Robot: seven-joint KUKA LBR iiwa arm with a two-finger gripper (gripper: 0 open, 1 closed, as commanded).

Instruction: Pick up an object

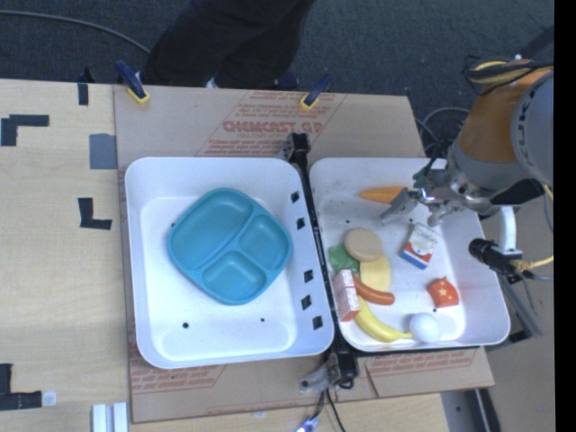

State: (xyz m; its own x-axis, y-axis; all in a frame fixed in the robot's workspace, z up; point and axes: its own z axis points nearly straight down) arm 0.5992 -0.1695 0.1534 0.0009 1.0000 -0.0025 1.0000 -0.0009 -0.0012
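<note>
From above, the bench carries two shallow white bins side by side on brown cardboard: the left bin (144, 241) holds a blue divided plate (229, 245) lying flat near its middle, and the right bin (486, 331) holds all the small things. The gripper (421, 202) hangs over the upper middle of the right bin, its two fingers spread apart, one reaching toward the left and one pointing down, with nothing seen between them. Just below it, nearly touching the lower finger, lies a small white carton (418, 247) with a blue and red base; its long axis runs roughly from the bin's far edge toward the near edge, tilted a little. An orange carrot (382, 193) lies just to the left of the fingers, its long axis along the bin's far edge, tip pointing left. Toward the bin's left side crowd a tan round cookie (364, 244) over a green piece (338, 258), a sausage (373, 292) on a yellow slice, a red-and-white wrapped bar (346, 293) and a banana (378, 326) (curving along the near edge). A white egg (424, 327) sits beside the banana's end, and a strawberry (443, 292) lies near the right wall, well apart from the carton.
</note>
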